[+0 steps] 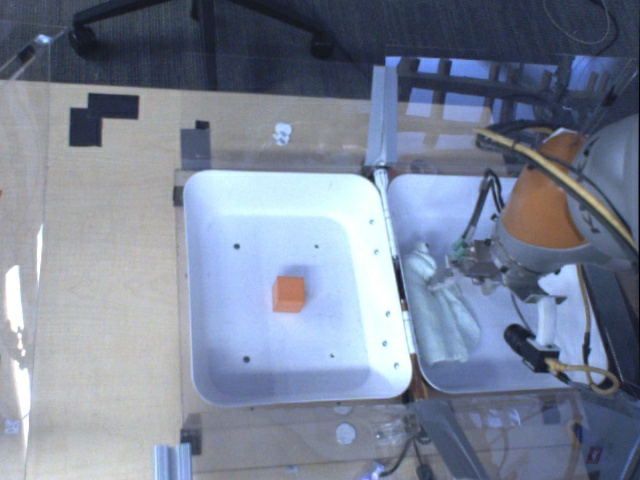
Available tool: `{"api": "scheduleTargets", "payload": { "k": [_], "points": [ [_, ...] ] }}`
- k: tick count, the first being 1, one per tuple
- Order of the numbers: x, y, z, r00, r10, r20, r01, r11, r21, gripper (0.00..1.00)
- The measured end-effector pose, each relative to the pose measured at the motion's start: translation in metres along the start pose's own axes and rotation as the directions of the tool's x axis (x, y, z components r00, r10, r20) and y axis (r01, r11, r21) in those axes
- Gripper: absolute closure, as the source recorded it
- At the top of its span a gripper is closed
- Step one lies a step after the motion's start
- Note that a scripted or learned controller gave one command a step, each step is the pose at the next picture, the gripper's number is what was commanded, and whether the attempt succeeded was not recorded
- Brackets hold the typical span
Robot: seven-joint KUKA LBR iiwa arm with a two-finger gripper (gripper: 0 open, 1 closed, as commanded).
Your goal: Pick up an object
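Arm [545, 208] bent low, wrist down

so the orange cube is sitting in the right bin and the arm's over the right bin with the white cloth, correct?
Not quite. The camera view shows the orange cube in the left bin, not the right. The rest holds: the arm is over the right bin, where the white cloth lies.
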State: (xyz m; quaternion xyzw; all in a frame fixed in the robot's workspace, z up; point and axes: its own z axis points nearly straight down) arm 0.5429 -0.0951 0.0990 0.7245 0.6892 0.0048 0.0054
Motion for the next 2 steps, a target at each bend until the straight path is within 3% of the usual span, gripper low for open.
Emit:
{"api": "scheduleTargets", "payload": {
  "k": [1, 2],
  "points": [
    [0.001, 0.001, -0.011, 1.0, -0.001, -0.002, 0.001, 1.0, -0.002, 1.0],
    [0.026, -0.032, -0.115, 0.975, 0.223, 0.002, -0.223, 0.975, 0.013, 1.0]
  ]
}}
